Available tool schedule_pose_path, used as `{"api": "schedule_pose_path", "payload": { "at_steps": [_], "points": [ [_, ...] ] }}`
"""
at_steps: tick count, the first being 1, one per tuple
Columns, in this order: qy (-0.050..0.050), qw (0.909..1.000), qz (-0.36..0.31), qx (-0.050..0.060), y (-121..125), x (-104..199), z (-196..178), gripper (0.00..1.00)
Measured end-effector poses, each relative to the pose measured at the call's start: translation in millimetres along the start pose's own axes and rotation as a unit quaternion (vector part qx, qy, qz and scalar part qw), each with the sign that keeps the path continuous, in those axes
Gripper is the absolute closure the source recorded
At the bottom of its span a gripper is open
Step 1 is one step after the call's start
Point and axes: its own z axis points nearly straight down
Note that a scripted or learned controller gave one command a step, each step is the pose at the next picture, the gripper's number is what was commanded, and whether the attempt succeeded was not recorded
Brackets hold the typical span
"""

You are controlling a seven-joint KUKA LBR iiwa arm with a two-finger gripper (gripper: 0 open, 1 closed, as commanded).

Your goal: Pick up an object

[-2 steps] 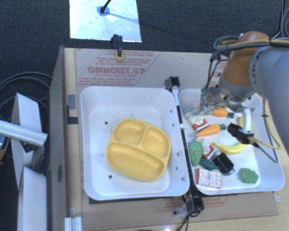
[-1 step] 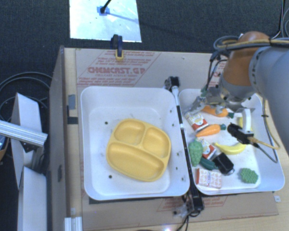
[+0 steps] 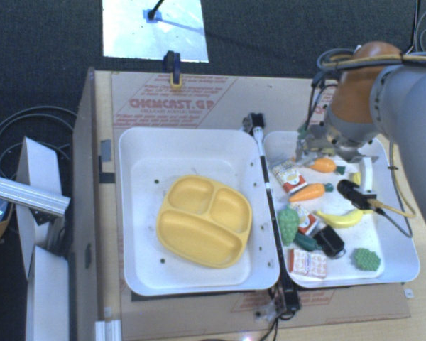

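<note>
The right bin [image 3: 397, 240] holds several toy foods. Among them are an orange carrot [image 3: 307, 192], a smaller orange piece [image 3: 324, 165], a yellow banana [image 3: 342, 219], a green broccoli [image 3: 289, 223] and a red and white carton [image 3: 290, 176]. My gripper [image 3: 309, 148] hangs low over the bin's far left part, just beyond the small orange piece and the carton. The wrist hides its fingertips, and I see nothing held between them.
A yellow divided tray [image 3: 202, 220] lies in the left bin [image 3: 138, 190]. Nearer the front of the right bin are a black block [image 3: 331, 241], a dark green cucumber [image 3: 304, 241], a red and white packet [image 3: 309, 263] and a green leafy piece [image 3: 367, 259].
</note>
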Motion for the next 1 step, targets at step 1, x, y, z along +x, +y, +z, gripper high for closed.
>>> {"api": "schedule_pose_path", "payload": {
  "at_steps": [1],
  "points": [
    [0.000, 1.0000, 0.000, 0.000, -0.1, 0.0, 0.4, 0.00]
  ]
}}
